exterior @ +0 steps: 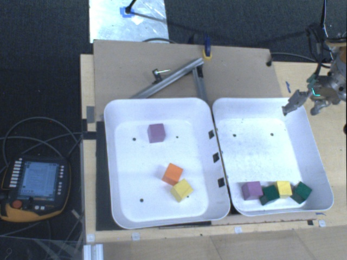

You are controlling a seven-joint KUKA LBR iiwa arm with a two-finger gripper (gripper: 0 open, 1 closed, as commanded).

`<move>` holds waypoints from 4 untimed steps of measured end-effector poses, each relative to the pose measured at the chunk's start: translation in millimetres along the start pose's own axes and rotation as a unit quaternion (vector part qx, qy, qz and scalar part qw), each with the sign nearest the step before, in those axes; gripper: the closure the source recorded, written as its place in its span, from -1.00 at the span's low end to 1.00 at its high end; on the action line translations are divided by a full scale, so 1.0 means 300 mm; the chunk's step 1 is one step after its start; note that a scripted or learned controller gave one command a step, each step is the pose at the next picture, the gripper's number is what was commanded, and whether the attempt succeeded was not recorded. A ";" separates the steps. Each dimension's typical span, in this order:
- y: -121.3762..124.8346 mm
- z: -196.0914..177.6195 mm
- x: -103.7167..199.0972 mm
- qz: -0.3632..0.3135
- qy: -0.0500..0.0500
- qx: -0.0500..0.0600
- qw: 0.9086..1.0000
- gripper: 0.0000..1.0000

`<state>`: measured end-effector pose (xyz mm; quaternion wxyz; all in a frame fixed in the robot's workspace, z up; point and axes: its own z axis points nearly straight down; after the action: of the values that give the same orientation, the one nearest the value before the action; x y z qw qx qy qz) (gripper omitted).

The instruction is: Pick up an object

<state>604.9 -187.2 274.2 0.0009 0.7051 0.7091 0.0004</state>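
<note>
A teach pendant [35,187] with a lit screen is seen at the lower left of the frame, lying on dark carpet amid looped cables [40,131]. A shiny metal sheet [128,12] marked with a patch of blue tape [126,11] is placed at the upper middle. Below it, a brown cardboard panel [233,69] is laid across the bench, and metal rods [168,77] are rested on it at a slant, with a yellow and blue clamp [206,49] at their upper end.

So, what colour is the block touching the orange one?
Yellow block, seen in the camera view.
</note>
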 end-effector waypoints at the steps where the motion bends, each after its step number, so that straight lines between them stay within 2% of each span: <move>1: 0.000 0.000 0.000 0.000 0.000 0.000 1.000 -1.00; 4: 0.028 0.477 0.081 0.000 0.001 0.002 1.000 -1.00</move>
<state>613.4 -162.8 131.1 -0.0012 0.7051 0.7091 -0.0008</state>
